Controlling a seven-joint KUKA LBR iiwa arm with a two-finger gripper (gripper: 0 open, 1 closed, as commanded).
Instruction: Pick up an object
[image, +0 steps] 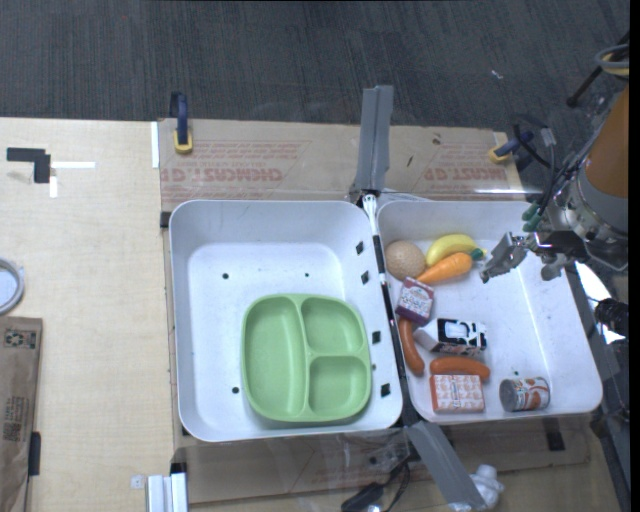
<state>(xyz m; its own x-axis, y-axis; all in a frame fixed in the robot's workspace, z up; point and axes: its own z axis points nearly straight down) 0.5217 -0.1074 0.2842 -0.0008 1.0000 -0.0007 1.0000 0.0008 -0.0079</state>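
The gripper (497, 260) hangs over the far part of the right bin (560, 330), and its fingers appear parted with nothing between them, though at this slant that reading is not certain. The nearest candidate is the carrot (445, 268), lying just to the gripper's left with its long axis running left-near to right-far, its far end pointing toward the gripper. The banana (452, 245) sits touching the carrot on its far side, beside a potato (405, 259).

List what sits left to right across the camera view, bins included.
Tape roll → left bin → green divided plate → brown egg → carrot → gripper → can.
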